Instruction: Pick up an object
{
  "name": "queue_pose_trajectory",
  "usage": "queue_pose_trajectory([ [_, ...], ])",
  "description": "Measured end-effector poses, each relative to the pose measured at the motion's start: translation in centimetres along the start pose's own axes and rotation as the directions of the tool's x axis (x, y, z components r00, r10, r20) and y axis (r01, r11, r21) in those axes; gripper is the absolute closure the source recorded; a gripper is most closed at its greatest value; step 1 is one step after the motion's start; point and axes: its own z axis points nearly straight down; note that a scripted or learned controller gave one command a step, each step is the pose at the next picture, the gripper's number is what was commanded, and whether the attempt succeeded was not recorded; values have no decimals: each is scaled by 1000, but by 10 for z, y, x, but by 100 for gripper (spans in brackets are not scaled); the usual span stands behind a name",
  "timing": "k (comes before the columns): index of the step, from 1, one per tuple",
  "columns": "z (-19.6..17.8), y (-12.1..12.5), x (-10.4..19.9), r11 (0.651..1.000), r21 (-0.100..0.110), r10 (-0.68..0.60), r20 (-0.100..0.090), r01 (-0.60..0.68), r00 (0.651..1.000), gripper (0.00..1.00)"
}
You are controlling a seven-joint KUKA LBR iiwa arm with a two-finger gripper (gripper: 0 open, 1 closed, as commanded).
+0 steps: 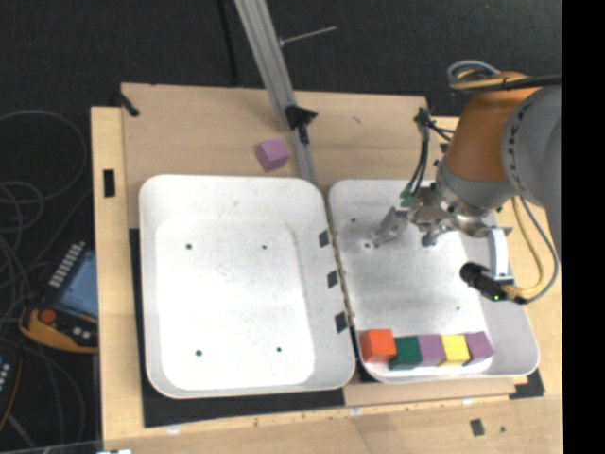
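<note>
Camera view, tool (408,228) spread wide over right bin (416,282), fingers bare, touching no block, coloured blocks (427,348) well apart.

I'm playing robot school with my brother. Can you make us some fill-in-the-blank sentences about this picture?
1. The orange block sits at the ____ end of the row of blocks in the right bin.
2. The block next to the orange one is ____.
3. The lone purple block lies on the wooden bench, ____ both bins.
4. The gripper hovers over the ____ bin.

Missing words: left; green; outside; right
</note>
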Motion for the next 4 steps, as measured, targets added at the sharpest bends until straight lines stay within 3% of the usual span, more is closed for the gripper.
queue_pose_trajectory([
  [1,26,-24,35,1000,-1,-4,0,4,1000,0],
  [2,52,51,-4,1000,-10,-3,4,3,1000,0],
  [3,51,15,-80,1000,-4,6,6,-6,1000,0],
  [4,51,-99,-9,1000,-5,1,1,-1,1000,0],
])
